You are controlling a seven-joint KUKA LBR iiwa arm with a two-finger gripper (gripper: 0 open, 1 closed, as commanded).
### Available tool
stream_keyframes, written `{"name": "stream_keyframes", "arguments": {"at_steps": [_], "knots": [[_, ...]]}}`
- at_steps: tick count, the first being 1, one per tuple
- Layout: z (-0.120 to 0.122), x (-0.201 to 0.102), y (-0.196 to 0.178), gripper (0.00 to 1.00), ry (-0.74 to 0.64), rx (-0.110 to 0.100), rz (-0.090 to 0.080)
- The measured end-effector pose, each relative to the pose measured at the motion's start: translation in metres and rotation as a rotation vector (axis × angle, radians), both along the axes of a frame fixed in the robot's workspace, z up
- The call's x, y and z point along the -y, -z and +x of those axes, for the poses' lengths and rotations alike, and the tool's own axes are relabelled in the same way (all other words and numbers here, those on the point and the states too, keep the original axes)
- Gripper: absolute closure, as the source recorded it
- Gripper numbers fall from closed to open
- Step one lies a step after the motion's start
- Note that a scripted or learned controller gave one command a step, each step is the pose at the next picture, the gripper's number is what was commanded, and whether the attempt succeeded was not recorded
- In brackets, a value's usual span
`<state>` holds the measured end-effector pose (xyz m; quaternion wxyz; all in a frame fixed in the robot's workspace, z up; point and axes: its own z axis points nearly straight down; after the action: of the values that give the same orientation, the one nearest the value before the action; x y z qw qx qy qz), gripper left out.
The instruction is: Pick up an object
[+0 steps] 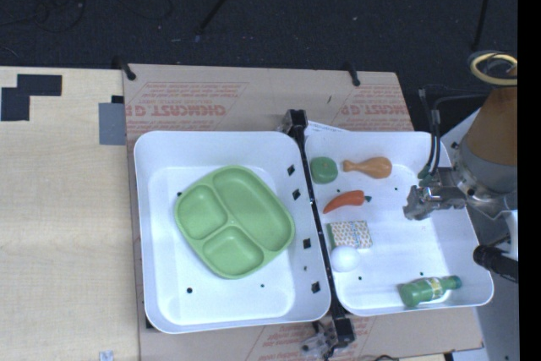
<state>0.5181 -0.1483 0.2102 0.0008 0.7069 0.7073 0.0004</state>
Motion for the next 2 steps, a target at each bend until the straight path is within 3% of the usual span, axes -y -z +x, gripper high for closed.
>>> {"name": "stream_keyframes", "arguments": {"at_steps": [1, 2], "knots": [[0.003, -0.001, -0.063, 1.00, 0.000, 0.002, -0.001], [0.004, -0.050, -0.048, 1.00, -0.003, -0.005, 0.003]]}}
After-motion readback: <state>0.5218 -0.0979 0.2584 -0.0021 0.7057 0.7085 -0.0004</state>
